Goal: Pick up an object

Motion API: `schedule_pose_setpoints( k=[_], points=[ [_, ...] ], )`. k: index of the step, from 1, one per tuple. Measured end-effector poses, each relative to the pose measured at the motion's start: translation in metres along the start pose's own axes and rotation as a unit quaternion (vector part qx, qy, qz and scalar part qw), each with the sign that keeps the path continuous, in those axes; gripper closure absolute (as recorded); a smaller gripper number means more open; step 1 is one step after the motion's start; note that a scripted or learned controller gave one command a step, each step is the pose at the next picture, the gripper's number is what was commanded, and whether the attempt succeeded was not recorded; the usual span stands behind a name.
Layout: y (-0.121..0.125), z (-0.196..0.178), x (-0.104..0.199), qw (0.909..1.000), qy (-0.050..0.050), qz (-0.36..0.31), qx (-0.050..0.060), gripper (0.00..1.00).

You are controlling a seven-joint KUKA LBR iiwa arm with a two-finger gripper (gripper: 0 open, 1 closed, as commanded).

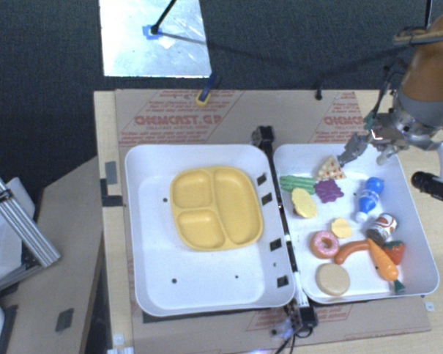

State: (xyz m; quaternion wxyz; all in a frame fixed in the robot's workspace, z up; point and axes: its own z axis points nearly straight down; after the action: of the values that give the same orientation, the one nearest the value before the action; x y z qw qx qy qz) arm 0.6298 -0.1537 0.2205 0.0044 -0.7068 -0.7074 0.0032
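Grey gripper (367, 147) spread open over right bin (418, 223), pizza slice (329, 168) beside, purple grapes (328, 191) nearby

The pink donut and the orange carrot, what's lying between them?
In the camera view, a red-orange sausage lies between the donut and the carrot.

arm (428, 75) cut off at right edge, small toys (382, 235) overlapping, hard to identify

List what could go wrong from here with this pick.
The pincer hangs over the right bin's upper edge near the pizza slice, so a descent could hit the rim. The pizza slice touches the purple grapes; closing there may nudge both or catch neither.
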Motion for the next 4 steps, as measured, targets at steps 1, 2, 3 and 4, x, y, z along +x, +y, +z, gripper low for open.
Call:
schedule_pose_setpoints(
  k=[1,2,3,4],
  points=[
    [0.003,-0.008,0.0,1.0,-0.001,-0.001,-0.006,0.0],
    [0.002,0.055,-0.001,1.0,-0.001,0.0,-0.004,0.0],
    [-0.007,0.104,0.0,1.0,-0.001,0.0,-0.004,0.0],
    [-0.006,0.137,0.001,1.0,-0.001,-0.001,-0.005,0.0]
  ],
)
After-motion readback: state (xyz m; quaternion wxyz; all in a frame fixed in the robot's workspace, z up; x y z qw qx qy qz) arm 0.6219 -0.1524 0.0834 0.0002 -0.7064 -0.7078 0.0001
